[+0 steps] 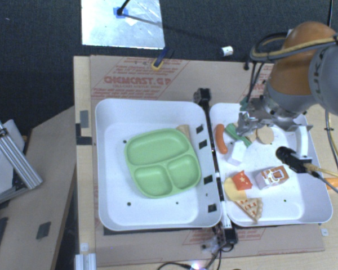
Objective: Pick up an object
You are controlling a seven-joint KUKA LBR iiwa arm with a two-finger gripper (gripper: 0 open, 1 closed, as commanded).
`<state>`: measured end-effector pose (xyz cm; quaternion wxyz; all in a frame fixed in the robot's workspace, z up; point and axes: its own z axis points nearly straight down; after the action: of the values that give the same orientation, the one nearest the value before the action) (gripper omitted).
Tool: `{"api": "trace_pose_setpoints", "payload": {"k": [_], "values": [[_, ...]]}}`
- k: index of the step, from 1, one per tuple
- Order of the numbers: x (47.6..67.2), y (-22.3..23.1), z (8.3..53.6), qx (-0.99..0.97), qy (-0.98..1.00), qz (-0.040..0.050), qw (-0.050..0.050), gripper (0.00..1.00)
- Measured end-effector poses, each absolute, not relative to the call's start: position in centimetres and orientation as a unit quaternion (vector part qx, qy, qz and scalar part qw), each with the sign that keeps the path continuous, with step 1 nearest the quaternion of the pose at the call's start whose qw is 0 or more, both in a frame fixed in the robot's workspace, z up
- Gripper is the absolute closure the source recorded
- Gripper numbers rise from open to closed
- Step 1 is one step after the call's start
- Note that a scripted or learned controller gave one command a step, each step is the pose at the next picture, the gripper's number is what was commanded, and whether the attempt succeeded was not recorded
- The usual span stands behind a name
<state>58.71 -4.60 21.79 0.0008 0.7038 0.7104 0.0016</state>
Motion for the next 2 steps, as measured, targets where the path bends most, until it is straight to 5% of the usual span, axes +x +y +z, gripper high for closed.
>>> {"api": "trace_pose_setpoints", "payload": {"k": [2], "values": [[64.6,4.9,23.5,0.704,0.710,0.0021,0.001,1.00]]}}
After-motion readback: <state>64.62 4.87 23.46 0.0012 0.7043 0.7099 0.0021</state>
